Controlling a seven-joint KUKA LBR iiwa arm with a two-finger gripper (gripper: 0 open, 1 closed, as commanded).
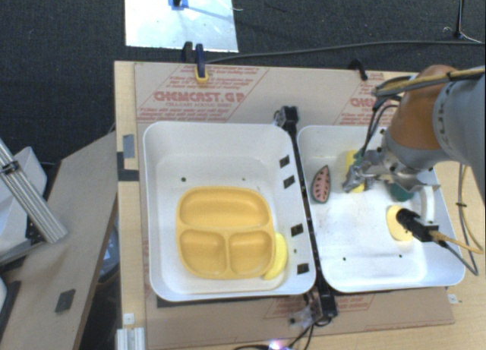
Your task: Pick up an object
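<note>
While my tool hangs low in the right bin, just beside the watermelon slice, I cannot tell whether it is open or closed. Crowded against the yellow piece, it may nudge the slice away.

So, two white bins side by side on the counter. The left bin has a yellow divided tray sitting in it, with a smaller yellow curved piece touching the tray's right lower corner. In the right bin there's a watermelon slice toy close to the left wall. The gripper is down low just beside it, with a small yellow thing tucked right behind it. The arm comes in over that bin's right side, and there's a pale yellow round thing near the right wall, half hidden.
</note>
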